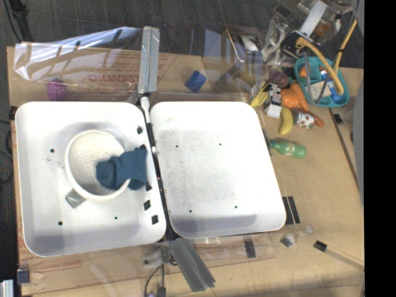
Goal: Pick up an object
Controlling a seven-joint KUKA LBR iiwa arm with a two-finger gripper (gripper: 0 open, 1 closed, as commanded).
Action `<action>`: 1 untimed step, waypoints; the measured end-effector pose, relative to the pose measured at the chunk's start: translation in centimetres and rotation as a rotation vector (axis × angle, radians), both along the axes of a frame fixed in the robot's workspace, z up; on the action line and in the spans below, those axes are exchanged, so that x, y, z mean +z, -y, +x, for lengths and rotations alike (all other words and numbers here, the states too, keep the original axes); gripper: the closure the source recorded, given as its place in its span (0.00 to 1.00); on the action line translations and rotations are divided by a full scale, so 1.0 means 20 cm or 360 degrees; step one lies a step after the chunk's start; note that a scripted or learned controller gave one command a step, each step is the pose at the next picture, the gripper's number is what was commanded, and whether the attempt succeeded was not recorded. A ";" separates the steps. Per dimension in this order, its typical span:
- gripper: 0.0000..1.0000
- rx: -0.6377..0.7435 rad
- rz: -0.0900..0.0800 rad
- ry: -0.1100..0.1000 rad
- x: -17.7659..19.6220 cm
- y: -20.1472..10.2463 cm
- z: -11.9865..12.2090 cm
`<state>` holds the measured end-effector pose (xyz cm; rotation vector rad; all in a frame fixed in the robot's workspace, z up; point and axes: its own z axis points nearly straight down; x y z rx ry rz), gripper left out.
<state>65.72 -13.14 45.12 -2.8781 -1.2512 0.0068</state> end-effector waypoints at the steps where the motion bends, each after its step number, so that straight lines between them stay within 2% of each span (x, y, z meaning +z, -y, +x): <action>1: 1.00 -0.0474 -0.0003 -0.0004 -0.05 -0.10 -0.12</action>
